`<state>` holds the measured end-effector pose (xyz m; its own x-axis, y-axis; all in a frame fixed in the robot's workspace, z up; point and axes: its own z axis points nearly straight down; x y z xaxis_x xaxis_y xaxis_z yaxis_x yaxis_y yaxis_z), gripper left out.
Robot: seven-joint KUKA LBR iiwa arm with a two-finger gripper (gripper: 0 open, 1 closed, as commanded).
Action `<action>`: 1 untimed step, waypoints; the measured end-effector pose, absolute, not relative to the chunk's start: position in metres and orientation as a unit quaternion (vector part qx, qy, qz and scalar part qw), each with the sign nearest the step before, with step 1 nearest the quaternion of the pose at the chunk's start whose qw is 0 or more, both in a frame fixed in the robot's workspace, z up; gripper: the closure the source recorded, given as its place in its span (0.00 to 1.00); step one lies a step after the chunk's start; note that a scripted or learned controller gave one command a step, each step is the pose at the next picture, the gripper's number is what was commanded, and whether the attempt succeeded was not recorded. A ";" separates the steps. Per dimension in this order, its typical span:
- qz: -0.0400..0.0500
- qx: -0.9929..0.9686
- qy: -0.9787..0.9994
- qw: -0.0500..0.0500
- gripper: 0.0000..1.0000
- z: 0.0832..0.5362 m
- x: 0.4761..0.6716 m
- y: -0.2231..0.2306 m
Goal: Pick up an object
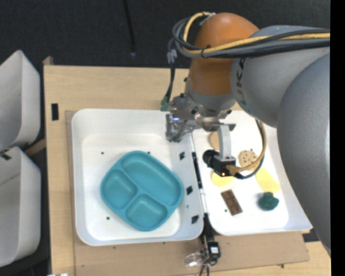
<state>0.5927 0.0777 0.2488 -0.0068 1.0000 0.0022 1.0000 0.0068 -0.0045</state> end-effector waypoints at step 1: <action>0.001 -0.706 -0.708 0.002 0.00 0.249 0.593 0.075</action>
